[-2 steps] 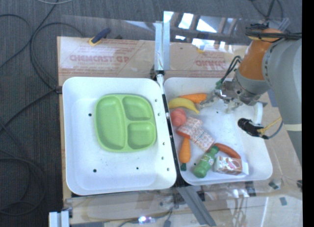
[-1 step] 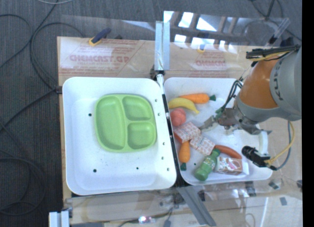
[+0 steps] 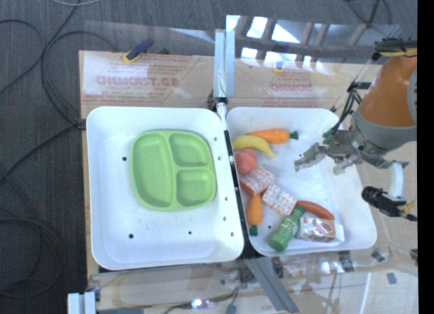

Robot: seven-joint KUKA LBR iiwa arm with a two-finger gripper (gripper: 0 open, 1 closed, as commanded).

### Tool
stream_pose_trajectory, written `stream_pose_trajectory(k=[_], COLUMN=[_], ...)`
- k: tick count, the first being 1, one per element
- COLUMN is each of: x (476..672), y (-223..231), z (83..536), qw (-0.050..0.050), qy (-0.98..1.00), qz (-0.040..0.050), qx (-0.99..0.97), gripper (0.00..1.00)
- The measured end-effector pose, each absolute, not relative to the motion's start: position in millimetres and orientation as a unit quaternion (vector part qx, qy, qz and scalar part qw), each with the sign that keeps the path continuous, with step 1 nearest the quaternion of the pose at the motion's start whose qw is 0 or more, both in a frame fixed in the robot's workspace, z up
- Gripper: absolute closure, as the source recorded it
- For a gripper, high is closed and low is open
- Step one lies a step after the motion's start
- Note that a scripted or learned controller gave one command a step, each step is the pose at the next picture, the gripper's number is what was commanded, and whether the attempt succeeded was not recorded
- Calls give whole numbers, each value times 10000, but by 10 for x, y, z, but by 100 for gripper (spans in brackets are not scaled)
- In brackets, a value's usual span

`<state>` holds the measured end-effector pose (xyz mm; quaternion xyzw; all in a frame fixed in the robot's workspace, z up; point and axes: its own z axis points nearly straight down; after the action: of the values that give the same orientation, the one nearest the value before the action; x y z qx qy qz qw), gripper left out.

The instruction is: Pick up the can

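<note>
A: Approach stage: the pincer [image 3: 319,165] hangs released, nothing between its fingers, over bare floor in the right bin [image 3: 305,119].

B: And the can [image 3: 317,228]?

A: Apparently the red-and-white piece lying near the front wall, just beside the green bottle [image 3: 285,230]. Next calls for travel forward, then descent. Neighbours and wall crowd it; room lies behind.

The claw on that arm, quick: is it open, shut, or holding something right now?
Gripper: open, holding nothing, hovering over the right bin.
</note>
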<state>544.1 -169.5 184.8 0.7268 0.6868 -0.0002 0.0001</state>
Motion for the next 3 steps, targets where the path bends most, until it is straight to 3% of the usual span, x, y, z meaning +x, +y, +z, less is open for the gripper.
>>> stream_pose_trajectory(k=[1,2,3], x=[4894,4900,4900], y=[-1158,-1161,-1162], z=[937,1025,1025], qw=[7,16,16], qy=[7280,7279,7278], qz=[15,14,13], qx=[6856,6857,6858], gripper=[0,100,0])
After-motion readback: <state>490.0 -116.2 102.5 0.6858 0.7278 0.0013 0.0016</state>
